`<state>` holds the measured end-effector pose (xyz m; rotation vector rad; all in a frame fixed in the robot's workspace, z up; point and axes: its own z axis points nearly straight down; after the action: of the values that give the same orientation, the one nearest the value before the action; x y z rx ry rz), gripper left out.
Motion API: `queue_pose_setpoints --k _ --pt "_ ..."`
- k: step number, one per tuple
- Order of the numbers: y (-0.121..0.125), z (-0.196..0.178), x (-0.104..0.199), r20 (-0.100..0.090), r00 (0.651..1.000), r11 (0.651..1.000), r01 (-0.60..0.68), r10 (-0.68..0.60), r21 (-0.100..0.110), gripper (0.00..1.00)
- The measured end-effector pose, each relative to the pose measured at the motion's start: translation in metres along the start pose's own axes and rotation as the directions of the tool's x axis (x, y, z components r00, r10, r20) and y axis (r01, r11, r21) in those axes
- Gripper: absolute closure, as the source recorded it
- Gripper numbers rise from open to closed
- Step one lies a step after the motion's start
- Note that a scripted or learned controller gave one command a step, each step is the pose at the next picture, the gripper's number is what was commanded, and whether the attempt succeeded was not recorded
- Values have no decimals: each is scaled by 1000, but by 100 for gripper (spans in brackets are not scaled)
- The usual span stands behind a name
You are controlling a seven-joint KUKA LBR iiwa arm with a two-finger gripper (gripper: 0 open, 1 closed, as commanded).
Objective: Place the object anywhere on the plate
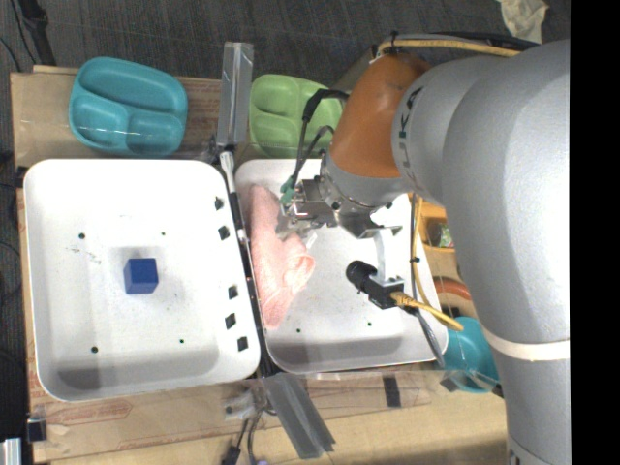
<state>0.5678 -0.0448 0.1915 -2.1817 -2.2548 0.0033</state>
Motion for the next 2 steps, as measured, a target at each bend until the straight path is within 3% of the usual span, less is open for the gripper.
queue_pose_setpoints --k 1,2 --pt "4 0 87 1 998 998 -60 60 -3 100" --pt "-58 1 62 2 996 996 -92 92 -1 100"
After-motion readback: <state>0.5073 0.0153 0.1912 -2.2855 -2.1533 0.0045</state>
